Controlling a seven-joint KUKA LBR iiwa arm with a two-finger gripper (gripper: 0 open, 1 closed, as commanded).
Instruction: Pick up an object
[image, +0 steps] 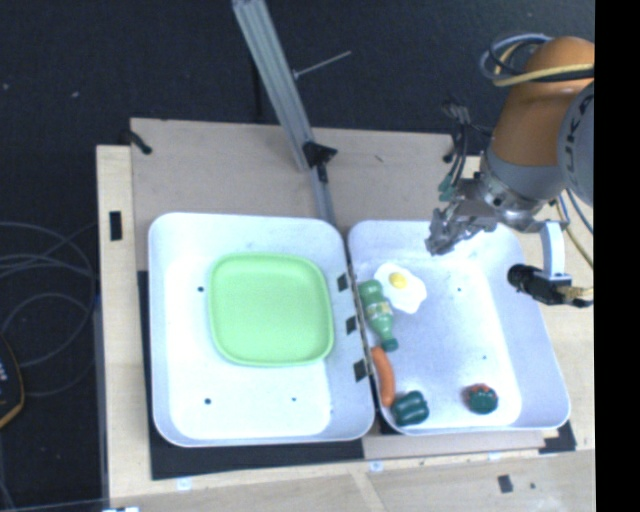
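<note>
Starting at the near edge of the right bin (520, 330): a dark green pepper-like piece (410, 407) sits in the near-left corner, and a red-and-green round toy (481, 398) lies to its right, well apart from it. Just behind the pepper an orange carrot (383, 371) runs along the bin's left wall, and farther back a green bottle-shaped toy (375, 306) lies on the same wall. Beside it, touching or nearly so, is a fried egg toy (401, 287), flat white with a yellow yolk, probably hard to pinch. Left bin (180, 300) holds a pale green square plate (270, 308), lying flat. At the far side the gripper (442, 238) hangs over the right bin's far-left part, just beyond the egg; cannot tell how its jaws stand, too small and blurred. Nothing visible in it. Step judged: approach, no pick made yet. Nearest candidate is the egg, then the bottle. Next move calls for coming down toward the near side onto one piece and closing squarely; the wall-hugging items leave little room for a jaw on the left.
</note>
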